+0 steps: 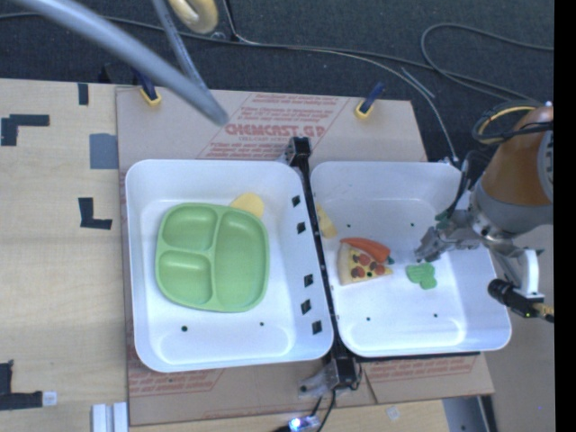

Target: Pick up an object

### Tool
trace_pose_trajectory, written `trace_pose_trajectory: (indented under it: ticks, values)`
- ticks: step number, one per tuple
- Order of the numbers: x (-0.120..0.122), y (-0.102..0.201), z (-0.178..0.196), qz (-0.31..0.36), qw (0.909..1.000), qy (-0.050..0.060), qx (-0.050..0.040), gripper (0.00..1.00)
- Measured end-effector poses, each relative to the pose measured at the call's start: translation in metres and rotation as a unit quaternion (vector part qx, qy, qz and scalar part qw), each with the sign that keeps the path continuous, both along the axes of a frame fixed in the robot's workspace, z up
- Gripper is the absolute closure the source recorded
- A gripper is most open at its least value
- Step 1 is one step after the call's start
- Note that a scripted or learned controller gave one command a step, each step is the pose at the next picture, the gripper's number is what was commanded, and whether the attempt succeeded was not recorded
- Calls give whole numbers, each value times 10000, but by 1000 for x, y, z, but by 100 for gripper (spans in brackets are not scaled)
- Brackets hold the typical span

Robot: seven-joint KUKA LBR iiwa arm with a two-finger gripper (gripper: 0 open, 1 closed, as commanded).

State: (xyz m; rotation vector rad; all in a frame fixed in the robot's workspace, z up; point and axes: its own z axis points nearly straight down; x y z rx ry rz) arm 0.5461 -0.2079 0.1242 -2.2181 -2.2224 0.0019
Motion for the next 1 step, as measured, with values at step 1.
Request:
trace_pose_trajectory:
  ticks: [1]
  values:
    - [-8,-4,57,-9,10000,-20,-5,100]
